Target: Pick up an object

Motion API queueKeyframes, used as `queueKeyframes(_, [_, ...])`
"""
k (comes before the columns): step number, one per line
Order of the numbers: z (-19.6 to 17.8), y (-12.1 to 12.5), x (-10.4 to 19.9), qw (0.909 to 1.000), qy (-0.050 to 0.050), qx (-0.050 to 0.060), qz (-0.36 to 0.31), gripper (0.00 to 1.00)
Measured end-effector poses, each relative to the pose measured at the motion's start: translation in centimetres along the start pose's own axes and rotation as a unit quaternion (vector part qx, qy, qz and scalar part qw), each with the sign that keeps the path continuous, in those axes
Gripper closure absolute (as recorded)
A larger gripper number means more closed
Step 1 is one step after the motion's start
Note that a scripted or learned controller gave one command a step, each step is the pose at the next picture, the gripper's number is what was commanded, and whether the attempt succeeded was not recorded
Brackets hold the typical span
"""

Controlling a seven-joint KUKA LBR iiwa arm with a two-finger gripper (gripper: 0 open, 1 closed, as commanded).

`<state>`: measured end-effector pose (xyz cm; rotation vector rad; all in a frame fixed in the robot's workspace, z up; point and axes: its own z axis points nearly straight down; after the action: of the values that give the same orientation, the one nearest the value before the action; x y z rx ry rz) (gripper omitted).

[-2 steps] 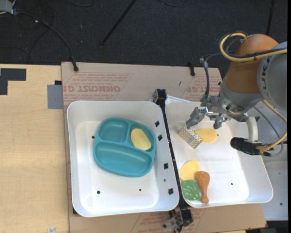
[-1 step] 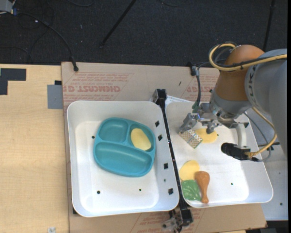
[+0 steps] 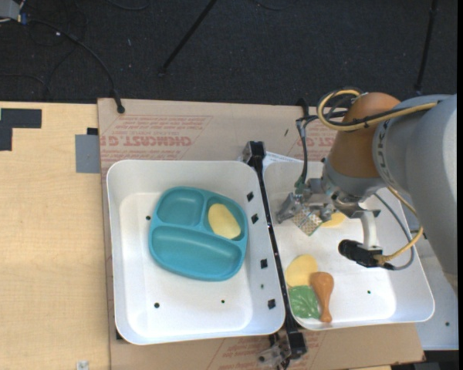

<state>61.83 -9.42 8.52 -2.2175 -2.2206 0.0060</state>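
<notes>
Reaching in from the right, gripper [image 3: 307,214] low over the upper left part of the right bin [image 3: 401,303]; grip state impossible to tell. Beside it, a small checkered object [image 3: 309,222] and a pale yellow piece [image 3: 334,220]. Near that bin's front left corner, toy chicken drumstick [image 3: 322,291], yellow piece [image 3: 300,269], green piece [image 3: 304,302] clustered together. Left bin [image 3: 131,299] bearing a teal divided plate [image 3: 187,245] with a yellow lemon-like object [image 3: 224,220] in its upper right compartment.

A yellow lump [image 3: 224,220] lies in the teal tray's [image 3: 193,237] upper right compartment, left bin. Near the right bin's front left corner lie a yellow piece [image 3: 300,269], a drumstick [image 3: 322,293] and a green piece [image 3: 304,302], touching.
</notes>
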Motion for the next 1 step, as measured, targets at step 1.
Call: queueKeyframes(1, [-1.36,0.07,-0.13,1.0,0.0,-0.001,0.001,1.0])
